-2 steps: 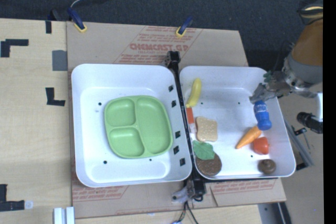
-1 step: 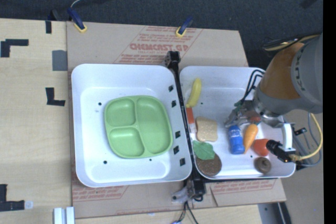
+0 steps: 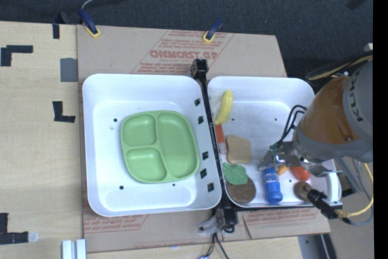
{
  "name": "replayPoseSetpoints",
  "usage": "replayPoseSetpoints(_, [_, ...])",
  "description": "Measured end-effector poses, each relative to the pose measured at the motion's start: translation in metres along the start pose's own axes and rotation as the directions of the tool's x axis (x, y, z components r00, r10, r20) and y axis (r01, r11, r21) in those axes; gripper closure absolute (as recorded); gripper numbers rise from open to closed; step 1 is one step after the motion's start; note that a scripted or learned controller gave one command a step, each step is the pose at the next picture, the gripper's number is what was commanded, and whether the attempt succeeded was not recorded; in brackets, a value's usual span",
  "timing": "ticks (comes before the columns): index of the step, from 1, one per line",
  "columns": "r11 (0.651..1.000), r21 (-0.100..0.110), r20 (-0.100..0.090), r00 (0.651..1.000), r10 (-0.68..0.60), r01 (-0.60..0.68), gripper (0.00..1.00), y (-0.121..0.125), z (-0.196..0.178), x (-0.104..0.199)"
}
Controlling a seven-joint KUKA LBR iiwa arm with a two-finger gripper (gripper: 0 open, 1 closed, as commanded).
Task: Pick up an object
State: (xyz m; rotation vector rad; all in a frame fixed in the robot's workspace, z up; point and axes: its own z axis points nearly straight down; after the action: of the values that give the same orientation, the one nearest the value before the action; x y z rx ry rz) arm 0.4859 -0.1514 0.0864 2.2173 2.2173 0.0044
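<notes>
My gripper point(image 3: 276, 161) hangs low over the near right part of the right bin point(image 3: 260, 91), reaching in from the right. Just below it lies a blue bottle point(image 3: 272, 185) with a white cap end toward the gripper; I cannot tell whether they touch. An orange piece point(image 3: 299, 173) lies right beside the gripper. A tan sponge-like block point(image 3: 239, 149) sits to its left. Further left are a green leafy piece point(image 3: 236, 174) and a brown round piece point(image 3: 242, 192). A yellow banana point(image 3: 225, 106) lies at the bin's far left.
The left bin point(image 3: 103, 94) bears a green divided plate point(image 3: 160, 146). A small brown object point(image 3: 301, 191) lies at the right bin's near right corner. The grey arm with its orange band point(image 3: 330, 115) covers the right bin's right side. A black divider point(image 3: 206, 130) runs between the bins.
</notes>
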Motion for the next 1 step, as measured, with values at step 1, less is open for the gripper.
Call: replayPoseSetpoints(1, [1.0,0.005,0.0,1.0,0.0,0.0,0.0,0.0627,-0.1137,-0.0684])
